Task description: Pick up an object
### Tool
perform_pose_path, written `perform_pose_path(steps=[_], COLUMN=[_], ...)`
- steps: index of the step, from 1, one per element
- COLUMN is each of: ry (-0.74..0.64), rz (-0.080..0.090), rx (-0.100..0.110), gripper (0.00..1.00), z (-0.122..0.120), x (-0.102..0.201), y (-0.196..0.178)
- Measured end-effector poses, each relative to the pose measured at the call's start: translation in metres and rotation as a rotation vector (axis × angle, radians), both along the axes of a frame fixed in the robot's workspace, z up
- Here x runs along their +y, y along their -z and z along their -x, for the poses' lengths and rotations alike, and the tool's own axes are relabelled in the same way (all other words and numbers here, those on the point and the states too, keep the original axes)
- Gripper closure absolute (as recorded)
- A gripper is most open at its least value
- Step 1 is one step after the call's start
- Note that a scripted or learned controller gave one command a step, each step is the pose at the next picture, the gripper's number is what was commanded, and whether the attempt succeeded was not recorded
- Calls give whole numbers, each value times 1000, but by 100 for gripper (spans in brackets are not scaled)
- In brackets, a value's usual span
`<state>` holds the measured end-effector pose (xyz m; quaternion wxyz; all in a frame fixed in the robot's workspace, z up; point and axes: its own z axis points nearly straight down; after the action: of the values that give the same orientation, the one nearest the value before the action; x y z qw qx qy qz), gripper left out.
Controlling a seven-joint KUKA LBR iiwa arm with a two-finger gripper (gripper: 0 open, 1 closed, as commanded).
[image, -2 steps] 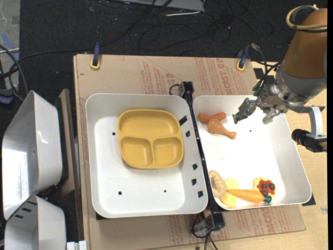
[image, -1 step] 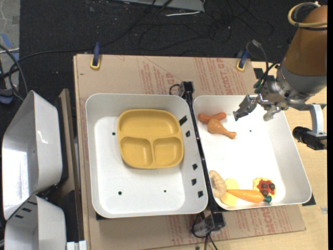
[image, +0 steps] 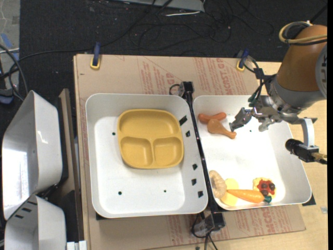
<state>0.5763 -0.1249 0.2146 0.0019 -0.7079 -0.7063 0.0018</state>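
Two white bins: the left bin holds one yellow divided plate; the right bin holds about six toy foods, among them one drumstick and one carrot.

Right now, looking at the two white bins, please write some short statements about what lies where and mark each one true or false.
1. The yellow divided plate lies in the left bin. True.
2. The carrot lies on the yellow plate. False: it lies in the right bin, near its front edge.
3. The pincer hangs over the right bin, close to the drumstick. True.
4. The drumstick sits in the left bin. False: it is in the right bin, at the back.
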Motion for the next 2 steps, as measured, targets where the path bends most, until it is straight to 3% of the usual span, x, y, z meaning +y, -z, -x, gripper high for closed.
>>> perform_pose_path(steps=[2], ry=[0], rz=[-1], rx=[0], gripper=[0], z=[2], x=[-2], y=[118])
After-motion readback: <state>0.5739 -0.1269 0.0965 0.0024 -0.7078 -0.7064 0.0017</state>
